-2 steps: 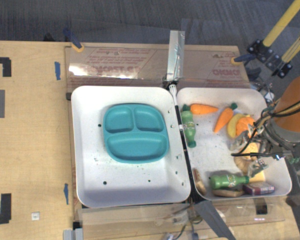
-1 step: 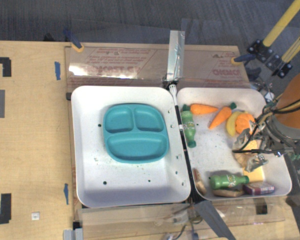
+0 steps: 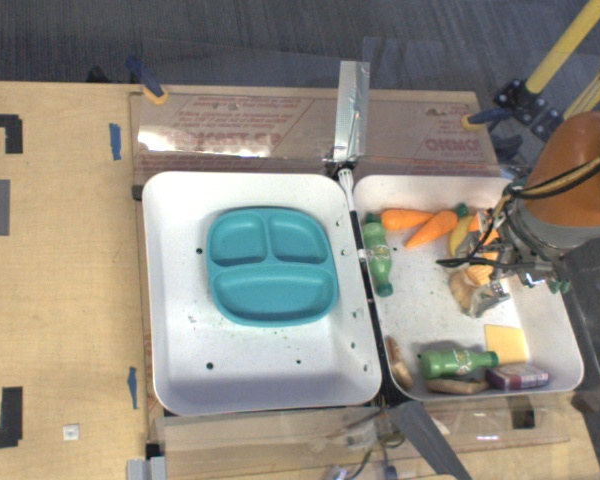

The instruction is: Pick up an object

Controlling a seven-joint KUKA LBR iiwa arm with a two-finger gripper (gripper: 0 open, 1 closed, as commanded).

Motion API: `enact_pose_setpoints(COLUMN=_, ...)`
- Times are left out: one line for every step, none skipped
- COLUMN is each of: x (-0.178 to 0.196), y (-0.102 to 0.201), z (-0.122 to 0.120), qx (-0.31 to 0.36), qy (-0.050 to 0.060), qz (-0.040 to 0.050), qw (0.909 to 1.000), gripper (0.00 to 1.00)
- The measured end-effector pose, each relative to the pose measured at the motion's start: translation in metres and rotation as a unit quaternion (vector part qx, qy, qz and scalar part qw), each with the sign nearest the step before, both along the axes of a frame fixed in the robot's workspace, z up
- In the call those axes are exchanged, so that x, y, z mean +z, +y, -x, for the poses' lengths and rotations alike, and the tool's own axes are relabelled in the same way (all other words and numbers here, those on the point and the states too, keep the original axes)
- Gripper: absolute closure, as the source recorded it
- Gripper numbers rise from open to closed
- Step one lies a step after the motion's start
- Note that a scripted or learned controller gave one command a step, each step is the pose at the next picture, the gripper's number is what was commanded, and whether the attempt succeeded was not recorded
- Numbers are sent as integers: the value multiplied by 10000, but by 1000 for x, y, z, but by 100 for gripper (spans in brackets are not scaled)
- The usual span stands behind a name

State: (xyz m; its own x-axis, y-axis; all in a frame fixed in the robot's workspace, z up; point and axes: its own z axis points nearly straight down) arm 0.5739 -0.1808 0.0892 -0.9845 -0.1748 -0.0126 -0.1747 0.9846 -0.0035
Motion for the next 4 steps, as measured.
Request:
enact_pose_setpoints(x=104, y=54, z=-35, qx=-338, qy=-31, qz=-10, qw=9994, gripper=100)
enact_pose_setpoints(x=3, y=77, z=-65, qx=-800, qy=81, qz=-1, qw=9968, gripper=100)
enact_pose_setpoints(x=103, y=181, z=-73, qx=-911, qy=-24, qz=-39, qw=9958, gripper=100)
enact_pose_setpoints(x=98, y=92, z=-80, qx=707, qy=9, qz=7, qw=9975, gripper=100)
